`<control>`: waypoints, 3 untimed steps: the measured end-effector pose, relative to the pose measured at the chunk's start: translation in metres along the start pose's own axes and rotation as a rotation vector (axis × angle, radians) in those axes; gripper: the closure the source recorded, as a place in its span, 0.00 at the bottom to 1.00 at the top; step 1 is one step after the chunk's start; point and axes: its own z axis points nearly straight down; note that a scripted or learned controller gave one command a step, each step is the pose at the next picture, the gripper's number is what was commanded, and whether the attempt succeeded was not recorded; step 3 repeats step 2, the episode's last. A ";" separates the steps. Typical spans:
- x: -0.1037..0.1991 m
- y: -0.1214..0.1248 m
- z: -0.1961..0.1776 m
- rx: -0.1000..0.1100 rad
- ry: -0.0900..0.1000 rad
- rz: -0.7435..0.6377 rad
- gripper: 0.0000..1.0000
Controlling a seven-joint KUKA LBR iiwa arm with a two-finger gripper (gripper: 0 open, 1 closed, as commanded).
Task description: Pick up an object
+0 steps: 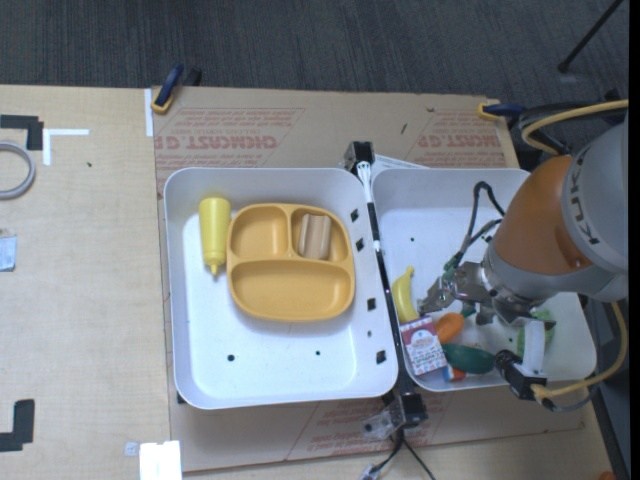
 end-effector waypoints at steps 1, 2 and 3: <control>0.000 0.001 -0.010 -0.002 0.000 0.003 1.00; 0.055 -0.029 -0.133 -0.002 -0.001 0.036 1.00; 0.055 -0.029 -0.133 -0.002 -0.001 0.036 1.00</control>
